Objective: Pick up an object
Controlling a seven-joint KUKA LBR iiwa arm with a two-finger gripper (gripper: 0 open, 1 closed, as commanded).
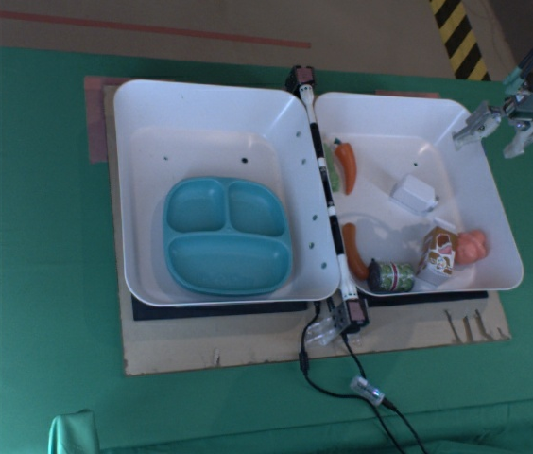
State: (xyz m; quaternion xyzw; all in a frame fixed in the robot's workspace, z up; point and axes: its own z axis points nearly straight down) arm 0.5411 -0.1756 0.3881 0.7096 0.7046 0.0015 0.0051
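A green-covered surface (49, 253) carries a sheet of brown cardboard (248, 348), and on that sit two shallow white bins side by side. The left white plastic bin (144, 112) holds a teal plastic plate with three compartments (227, 236), lying flat toward the bin's near side. Between the bins runs a black-and-white strip (321, 173), with dark cables (361, 386) trailing from its near end across the green cover.

The right white plastic bin (479, 206) holds several small things. An orange toy carrot with a green top (344, 165) lies near the bin's left wall, toward the far side. A second orange, sausage-shaped piece (352, 250) lies along the left wall nearer the front. Just right of it is a small dark can with a green label (391, 275), on its side. A small white box (414, 194) rests in the middle of the bin. A little carton with a house-like print (439, 253) stands near the front right, touching a salmon-pink rounded toy (472, 245).

The pincer (499, 132) hovers over the bin's far right corner, fingers spread, holding nothing.
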